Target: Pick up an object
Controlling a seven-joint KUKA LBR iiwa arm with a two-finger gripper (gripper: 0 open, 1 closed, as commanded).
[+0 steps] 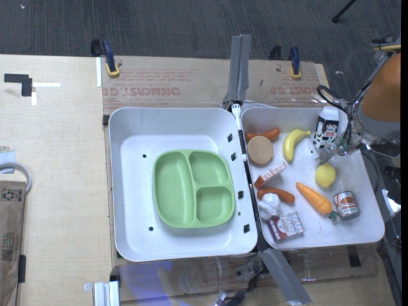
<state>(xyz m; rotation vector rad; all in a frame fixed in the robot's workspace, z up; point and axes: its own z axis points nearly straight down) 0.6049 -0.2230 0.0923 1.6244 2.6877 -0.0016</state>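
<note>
Plywood ran under both white bins, and the right bin (373, 231) carried the clutter. Whether the gripper (336, 147) was open or closed, I could not tell. It hung just above the lemon (325, 175), which lay directly toward the bin's near edge from it. Round, plain yellow and smooth, the lemon sat between the banana (292, 143) and the carrot (313, 197).

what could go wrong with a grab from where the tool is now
The tool sits in the crowded right bin, between the milk carton and the lemon. It could knock the carton over, or nudge the round lemon so it rolls away. The banana lies close by and might get bumped too.
</note>
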